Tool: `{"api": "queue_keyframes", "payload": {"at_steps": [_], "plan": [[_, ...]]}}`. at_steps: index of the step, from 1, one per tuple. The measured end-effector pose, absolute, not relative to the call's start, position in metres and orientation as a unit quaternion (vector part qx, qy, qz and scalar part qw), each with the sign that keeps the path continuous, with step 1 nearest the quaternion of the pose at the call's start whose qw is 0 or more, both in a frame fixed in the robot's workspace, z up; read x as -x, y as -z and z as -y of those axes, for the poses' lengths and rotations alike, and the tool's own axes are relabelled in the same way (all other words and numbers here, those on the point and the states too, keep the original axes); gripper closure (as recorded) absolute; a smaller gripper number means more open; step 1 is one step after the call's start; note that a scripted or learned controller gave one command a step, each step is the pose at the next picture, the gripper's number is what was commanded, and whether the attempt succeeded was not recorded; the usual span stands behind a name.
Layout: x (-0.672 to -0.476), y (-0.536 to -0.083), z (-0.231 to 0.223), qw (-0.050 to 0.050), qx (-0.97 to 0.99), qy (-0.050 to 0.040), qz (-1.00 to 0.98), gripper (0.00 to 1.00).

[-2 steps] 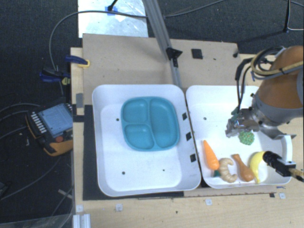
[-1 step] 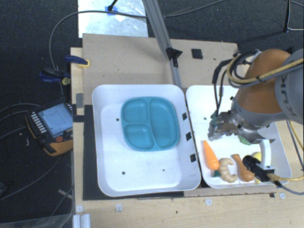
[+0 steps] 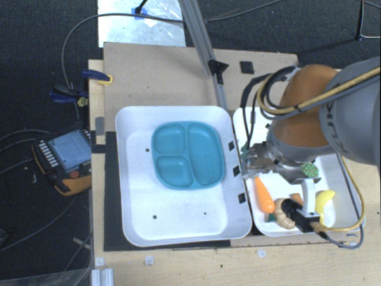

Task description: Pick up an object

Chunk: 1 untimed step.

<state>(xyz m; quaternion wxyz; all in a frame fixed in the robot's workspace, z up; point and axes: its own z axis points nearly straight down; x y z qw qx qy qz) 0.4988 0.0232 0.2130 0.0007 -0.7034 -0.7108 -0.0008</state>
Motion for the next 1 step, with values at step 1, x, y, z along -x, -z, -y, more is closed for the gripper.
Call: {"api": "queue_keyframes", "payload": {"at_steps": [1], "plan": [[-0.4997,-0.211,-0.0851,0.001,0.703,0.0013,0.711,1.0]]}}
